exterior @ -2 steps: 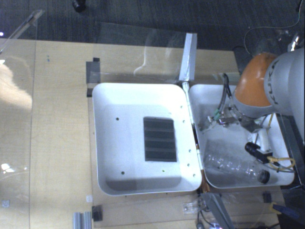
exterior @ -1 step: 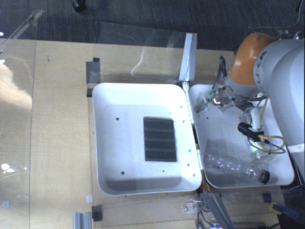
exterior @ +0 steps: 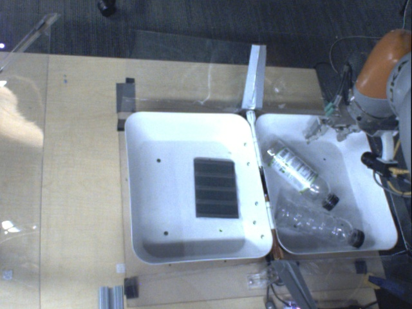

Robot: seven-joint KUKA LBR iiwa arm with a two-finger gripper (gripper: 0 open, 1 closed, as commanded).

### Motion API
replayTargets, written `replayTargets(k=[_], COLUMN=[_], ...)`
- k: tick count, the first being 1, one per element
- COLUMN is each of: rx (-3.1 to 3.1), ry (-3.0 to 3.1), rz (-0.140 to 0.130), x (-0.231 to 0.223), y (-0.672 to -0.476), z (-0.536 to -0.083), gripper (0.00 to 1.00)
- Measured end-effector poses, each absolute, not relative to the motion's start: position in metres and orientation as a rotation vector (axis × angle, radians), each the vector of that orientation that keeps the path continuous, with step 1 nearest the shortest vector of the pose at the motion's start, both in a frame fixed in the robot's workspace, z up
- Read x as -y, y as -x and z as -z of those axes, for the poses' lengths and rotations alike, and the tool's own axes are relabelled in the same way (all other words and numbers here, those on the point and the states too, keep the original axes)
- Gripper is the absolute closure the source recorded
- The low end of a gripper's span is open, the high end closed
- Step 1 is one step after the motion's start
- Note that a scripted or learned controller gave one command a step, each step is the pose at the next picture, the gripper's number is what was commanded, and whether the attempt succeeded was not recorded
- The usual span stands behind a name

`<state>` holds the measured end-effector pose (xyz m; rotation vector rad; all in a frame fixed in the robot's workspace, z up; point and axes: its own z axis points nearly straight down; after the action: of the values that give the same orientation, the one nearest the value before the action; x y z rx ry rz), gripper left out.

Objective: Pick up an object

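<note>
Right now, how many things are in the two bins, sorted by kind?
Clear plastic bottles: 2, one with a label and one bare, both lying in the right bin.
Dark ribbed pads: 1, in the left bin.
Total: 3

Two shallow white bins sat side by side on a pale wooden bench. The left bin held a dark ribbed rectangular pad near its middle. The right bin touched it along a shared edge. A grey metal strip rose behind that seam. Dark carpet lay beyond.
</note>
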<state>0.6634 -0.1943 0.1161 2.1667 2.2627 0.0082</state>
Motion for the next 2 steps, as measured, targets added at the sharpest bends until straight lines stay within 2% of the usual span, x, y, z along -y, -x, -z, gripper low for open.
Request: replayTargets(k=[1, 2], rx=[-2.454, -2.659], ry=[-1.949, -1.632], rz=[-0.007, 0.009], x=[0.182, 0.135], y=[-0.618, -0.640], z=[-0.088, -0.091], gripper=[0.00, 0.00])
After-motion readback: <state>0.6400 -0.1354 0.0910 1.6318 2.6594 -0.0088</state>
